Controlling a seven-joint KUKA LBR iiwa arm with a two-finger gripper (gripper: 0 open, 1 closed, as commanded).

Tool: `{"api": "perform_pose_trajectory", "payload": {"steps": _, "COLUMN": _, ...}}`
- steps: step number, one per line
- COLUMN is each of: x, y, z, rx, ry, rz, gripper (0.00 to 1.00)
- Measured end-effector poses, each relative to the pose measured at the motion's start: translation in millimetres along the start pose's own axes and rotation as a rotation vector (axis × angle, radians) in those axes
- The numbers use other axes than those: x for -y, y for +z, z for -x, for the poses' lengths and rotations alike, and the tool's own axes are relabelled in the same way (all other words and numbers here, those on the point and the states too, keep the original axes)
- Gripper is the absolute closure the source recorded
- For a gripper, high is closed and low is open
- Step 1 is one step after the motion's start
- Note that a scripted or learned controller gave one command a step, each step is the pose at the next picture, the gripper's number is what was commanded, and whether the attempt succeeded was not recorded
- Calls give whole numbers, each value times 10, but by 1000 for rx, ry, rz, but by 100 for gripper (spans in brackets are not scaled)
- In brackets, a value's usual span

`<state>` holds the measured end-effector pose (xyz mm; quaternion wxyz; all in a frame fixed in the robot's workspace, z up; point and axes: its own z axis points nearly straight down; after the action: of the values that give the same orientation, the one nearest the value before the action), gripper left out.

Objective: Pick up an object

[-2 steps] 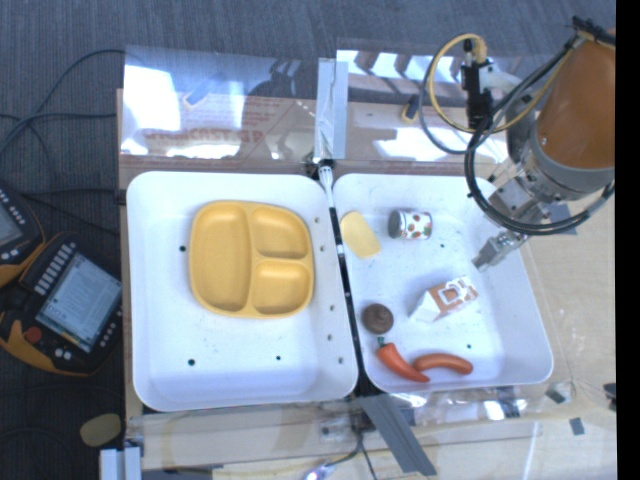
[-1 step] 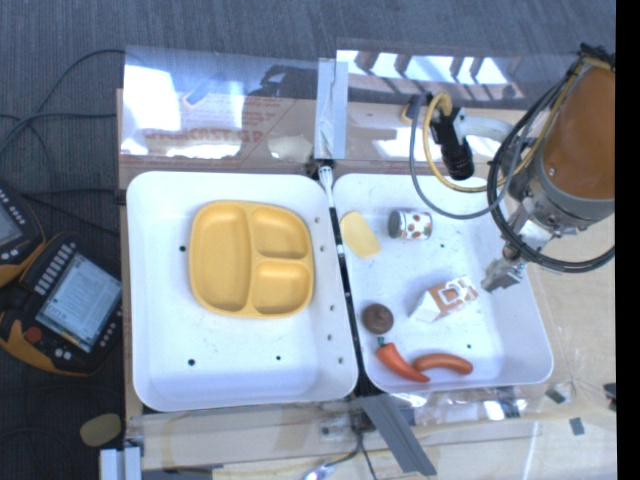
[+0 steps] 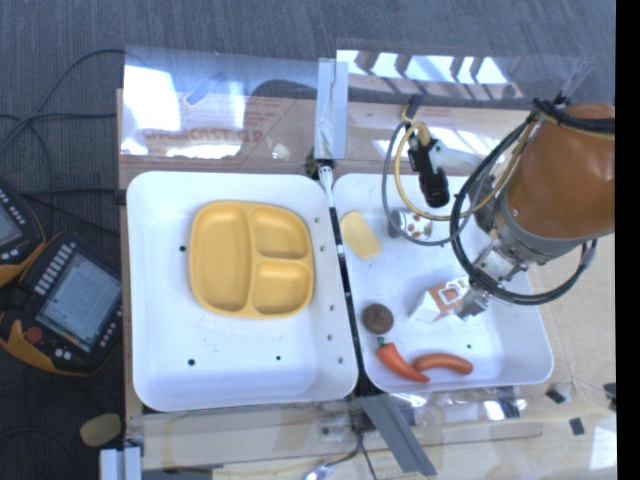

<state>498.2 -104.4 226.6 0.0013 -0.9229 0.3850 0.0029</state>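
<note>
no text, label or number is legible anywhere.

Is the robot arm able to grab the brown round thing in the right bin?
Probably yes. The brown round thing lies flat and uncovered on the right bin floor, apart from the carrot and sausage below it. The gripper is already low in that bin, beside a small white carton.
</note>
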Motion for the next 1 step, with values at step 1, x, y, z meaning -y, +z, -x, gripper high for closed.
{"api": "perform_pose_trajectory", "payload": {"steps": 1, "x": 291, "y": 444, "z": 388, "rx": -1, "ry": 85, "rz": 1, "gripper": 100}}
